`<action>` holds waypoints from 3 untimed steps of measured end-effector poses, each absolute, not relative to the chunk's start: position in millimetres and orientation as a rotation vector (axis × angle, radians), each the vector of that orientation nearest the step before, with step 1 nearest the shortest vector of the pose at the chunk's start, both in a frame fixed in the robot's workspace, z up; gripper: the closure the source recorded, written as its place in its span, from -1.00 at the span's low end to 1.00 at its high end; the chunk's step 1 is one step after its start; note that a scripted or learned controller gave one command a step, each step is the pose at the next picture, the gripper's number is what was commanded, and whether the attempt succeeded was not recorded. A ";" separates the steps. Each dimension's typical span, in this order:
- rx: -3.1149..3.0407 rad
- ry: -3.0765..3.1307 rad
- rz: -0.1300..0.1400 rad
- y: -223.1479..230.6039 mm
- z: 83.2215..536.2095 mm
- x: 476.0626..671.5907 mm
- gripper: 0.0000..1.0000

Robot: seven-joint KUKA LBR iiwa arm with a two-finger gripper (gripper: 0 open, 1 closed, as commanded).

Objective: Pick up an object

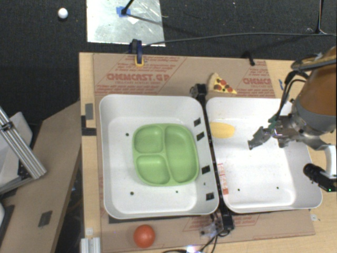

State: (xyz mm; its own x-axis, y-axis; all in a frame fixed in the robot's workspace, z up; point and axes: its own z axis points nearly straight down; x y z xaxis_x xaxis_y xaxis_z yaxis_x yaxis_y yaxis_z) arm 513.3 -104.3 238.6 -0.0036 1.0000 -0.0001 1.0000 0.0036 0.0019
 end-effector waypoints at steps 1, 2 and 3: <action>2.222 2.223 -0.002 -112.4 191.9 509.9 -1.00; 2.223 2.225 -0.003 -112.7 132.0 502.3 -1.00; 2.222 2.222 0.000 -112.4 82.1 502.5 -1.00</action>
